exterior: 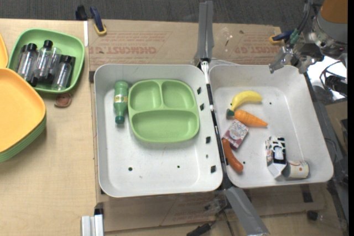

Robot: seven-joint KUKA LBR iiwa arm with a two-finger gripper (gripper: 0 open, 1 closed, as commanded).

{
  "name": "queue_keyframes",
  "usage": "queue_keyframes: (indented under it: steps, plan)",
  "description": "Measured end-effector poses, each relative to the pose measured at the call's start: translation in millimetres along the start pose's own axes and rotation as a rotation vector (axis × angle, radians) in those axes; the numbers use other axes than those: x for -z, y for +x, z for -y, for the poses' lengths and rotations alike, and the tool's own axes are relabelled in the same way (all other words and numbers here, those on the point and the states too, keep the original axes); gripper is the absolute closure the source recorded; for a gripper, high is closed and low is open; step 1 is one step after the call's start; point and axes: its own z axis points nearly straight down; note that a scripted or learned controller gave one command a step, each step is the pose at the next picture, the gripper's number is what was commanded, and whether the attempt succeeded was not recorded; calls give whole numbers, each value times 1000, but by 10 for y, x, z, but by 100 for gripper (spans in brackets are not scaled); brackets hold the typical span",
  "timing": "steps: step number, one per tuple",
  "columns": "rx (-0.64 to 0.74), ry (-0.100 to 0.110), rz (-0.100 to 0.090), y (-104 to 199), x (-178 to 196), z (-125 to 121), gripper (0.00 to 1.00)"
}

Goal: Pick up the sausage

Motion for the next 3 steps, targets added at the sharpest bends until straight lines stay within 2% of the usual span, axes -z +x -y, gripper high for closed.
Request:
queue_keyframes:
  steps: [1,2,3]
  plan:
    - [-21,0,0,-259,-517,661,0]
    - [-60,-4,-3,849,-1197,1142,0]
    - [-15,-12,-1,694,-1217,795,0]
